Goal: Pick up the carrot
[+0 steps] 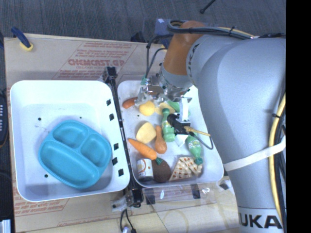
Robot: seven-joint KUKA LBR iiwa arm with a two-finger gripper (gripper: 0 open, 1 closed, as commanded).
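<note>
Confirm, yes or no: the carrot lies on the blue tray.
No. The carrot lies in the right bin among other toy food; the blue tray sits in the left bin.

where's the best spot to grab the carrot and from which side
Probably the middle of the carrot, coming straight down from above. It lies flat and slanted in the right bin, thin tip toward the bin's left wall, thick end by the orange gourd-like piece. Fingers should close across its width; the bare floor along its lower left side leaves room for one finger.
</note>
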